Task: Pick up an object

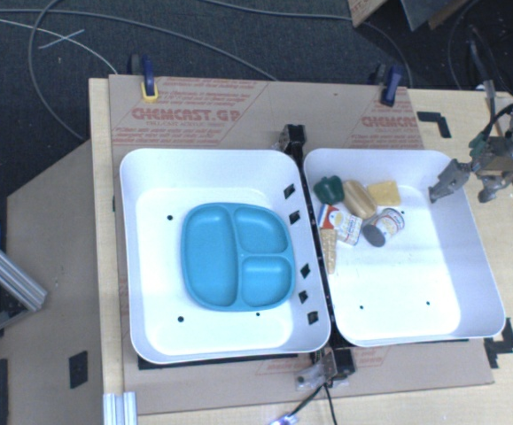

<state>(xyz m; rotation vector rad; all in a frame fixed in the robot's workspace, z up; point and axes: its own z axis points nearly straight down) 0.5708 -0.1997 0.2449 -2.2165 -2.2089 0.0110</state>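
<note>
A cluster of small objects lies in the upper left part of the right bin [469, 273]. It holds a green piece [329, 187], a tan roll [359, 199], a yellow block [384, 192], a small can on its side [389, 224], a red and white packet [339, 226] and a waffle-patterned stick [328, 248]. My gripper [464, 189] hangs over the bin's upper right edge, well to the right of the cluster. It is open, with one finger [441, 186] over the bin's rim and nothing between the fingers.
The left bin [141, 237] holds a blue divided plate [237, 255]. A black divider with clips [302, 237] runs between the bins. Blue clamps [149, 76] pin the cardboard base at the back. Cables trail across the dark floor behind.
</note>
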